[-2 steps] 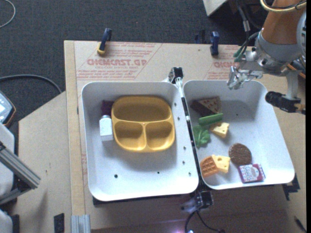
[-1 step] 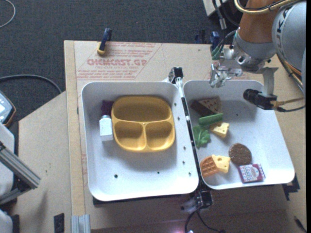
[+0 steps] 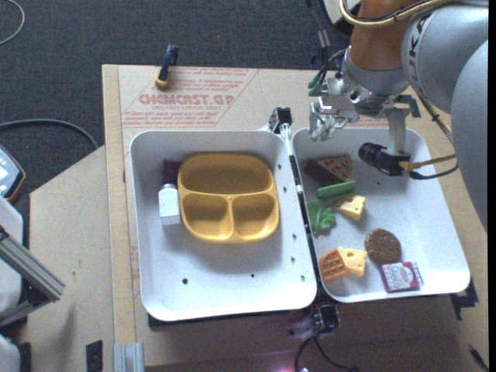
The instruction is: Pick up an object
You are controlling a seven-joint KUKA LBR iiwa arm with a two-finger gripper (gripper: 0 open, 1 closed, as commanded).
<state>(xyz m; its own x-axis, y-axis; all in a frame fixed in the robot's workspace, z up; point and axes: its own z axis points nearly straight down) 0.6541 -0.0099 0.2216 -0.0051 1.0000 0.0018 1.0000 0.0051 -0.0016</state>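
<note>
Gripper (image 3: 322,127) positioned over far left corner of right bin (image 3: 446,231); fingers seen parted, nothing held. Pizza slice (image 3: 329,167) located just nearward, long axis left-right; descent required.

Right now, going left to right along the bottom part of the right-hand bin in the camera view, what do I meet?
Waffle piece → yellow cheese wedge touching it → brown round cookie → pink-and-white packet, close to the bin's right wall.
</note>
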